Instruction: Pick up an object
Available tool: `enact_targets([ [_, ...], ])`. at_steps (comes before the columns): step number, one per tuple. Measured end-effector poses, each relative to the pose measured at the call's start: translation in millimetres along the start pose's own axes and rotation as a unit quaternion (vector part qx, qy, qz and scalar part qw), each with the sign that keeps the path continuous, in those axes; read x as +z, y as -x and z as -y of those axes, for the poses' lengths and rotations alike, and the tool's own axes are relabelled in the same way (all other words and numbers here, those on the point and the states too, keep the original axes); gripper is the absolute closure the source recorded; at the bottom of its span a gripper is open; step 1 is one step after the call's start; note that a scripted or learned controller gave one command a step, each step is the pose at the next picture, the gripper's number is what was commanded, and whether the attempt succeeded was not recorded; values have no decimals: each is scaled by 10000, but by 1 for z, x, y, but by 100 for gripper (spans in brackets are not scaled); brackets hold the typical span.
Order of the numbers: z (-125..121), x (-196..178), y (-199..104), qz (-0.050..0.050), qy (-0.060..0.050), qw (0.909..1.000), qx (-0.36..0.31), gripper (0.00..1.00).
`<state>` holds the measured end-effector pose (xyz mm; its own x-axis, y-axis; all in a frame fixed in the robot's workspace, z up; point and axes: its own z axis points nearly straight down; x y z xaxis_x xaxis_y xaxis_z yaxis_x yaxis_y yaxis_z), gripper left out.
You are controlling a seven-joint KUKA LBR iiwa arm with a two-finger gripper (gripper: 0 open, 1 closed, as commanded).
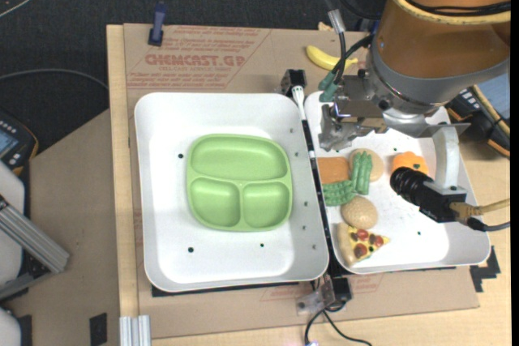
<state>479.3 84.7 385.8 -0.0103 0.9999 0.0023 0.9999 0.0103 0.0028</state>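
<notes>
The tool [332,134] hangs low over the 10 o'clock corner of the right bin [426,247], close to the wall it shares with the left bin [162,174]. Its wrist hides the tip, so I cannot tell how far open it is, and nothing visible is in its hold.

The pickable things cluster in the near-left part of that bin. An orange block [332,168] lies just at the tool's 6 o'clock, with green bean pods [359,172] touching its 3 o'clock side. A tan bun [358,212] sits further toward 6 o'clock, and a pizza slice [366,241] lies beyond that. The left bin carries only a green divided plate [239,181].

The block looks like the nearest candidate. To take it well, the tool probably needs a short shift toward 6 o'clock so it centres over the block, not over its far edge. The closing line should run from 12 to 6 o'clock, since the bin wall crowds the 9 o'clock side and the pods crowd 3 o'clock. The descent should be straight down, and the lift should wait until the grip is firm.
</notes>
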Motion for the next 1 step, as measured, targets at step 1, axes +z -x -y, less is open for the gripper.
enact_targets([
  [1, -17, 84, 44, 21, -62, 9999, 79, 100],
])
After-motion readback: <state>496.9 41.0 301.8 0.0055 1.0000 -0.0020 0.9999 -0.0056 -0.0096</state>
